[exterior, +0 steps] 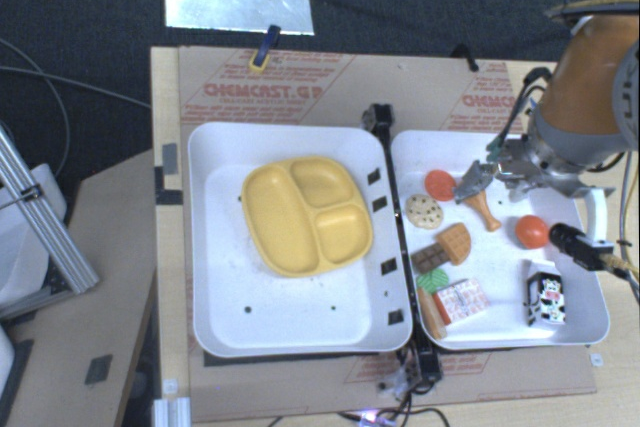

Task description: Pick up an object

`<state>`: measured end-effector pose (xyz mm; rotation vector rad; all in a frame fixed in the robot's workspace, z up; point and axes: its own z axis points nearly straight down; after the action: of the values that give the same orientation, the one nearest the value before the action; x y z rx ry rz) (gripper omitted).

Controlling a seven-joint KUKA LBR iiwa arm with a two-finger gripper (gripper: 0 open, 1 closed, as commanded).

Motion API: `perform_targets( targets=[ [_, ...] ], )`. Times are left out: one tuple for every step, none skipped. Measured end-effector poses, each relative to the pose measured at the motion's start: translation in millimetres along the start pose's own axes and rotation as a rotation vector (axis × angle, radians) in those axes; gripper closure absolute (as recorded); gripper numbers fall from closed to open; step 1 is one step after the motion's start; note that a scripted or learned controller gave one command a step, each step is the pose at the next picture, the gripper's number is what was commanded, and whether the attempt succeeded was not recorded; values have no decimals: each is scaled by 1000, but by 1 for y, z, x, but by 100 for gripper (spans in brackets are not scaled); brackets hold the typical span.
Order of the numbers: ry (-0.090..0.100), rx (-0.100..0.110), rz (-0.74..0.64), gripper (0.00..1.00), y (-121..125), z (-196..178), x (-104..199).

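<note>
Hand [478, 181] hangs low over right bin [590, 315], fingers' spread can't be told. Nearest target: tan wooden peg [485, 210], just beneath, beside red ball [439, 184]. Best: centre over peg, descend straight, avoid nudging cookie [424, 211].

L bin [215, 315]: yellow divided plate [305, 215] takes the centre; open floor along front and L wall. R bin [590, 320]: crowded. Cookie [424, 211], waffle [454, 242], red box [461, 300] and carrot [431, 311] pack the L side near the divider; milk carton [545, 299] at front R. Pincer [478, 181] and arm [590, 95] overhang the back R. Clear floor mid-bin, btwn waffle and orange ball [532, 231].
</note>
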<state>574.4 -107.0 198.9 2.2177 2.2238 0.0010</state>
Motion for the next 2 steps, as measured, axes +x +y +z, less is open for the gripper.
perform_targets(
  targets=[
    [1, 4, 7, 0, -70, 118, -5],
    [-1, -5, -2, 0, -16, 114, 0]
  ],
)
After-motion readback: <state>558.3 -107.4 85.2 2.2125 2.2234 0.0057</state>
